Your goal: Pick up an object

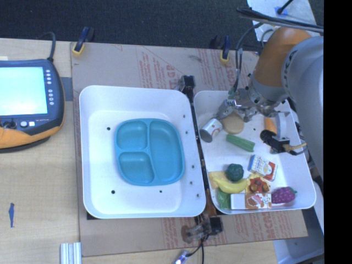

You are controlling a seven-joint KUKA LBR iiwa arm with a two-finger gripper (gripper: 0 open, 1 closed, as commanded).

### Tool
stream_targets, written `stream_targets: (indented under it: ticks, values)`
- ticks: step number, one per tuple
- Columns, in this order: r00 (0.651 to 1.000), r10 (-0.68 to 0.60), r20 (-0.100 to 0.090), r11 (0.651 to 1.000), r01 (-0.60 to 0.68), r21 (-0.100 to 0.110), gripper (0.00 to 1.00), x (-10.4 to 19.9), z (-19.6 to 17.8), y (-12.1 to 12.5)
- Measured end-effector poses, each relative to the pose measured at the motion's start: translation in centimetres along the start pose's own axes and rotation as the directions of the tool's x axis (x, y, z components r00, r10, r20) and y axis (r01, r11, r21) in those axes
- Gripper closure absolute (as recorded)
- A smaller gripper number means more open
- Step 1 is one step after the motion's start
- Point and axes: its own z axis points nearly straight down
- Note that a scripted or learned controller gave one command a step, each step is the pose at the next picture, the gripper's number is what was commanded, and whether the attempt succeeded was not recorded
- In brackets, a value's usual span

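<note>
Two bins on the counter [137,65].
The jaws [235,114] are lowered over a tan ball [234,125] in the right bin [300,199]; their state cannot be told.

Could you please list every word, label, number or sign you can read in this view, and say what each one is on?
None can be read for certain.
Cardboard sheet under the bins: red printing, too faint and blurred to read.
Small carton and flat packet in the right bin: printed labels, too small.
Handheld pendant: screen shows blank white, button markings too small.
</note>
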Motion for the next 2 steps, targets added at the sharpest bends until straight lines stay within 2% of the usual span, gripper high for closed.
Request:
stream_targets:
  ticks: [1, 2]
  values:
    - [1.000, 0.000, 0.001, 1.000, 0.000, 0.004, 0.00, 1.0, 0.1, -7.3]
    - [1.000, -0.001, 0.002, 1.000, 0.001, 0.006, 1.00, 0.8, -1.0, -7.3]
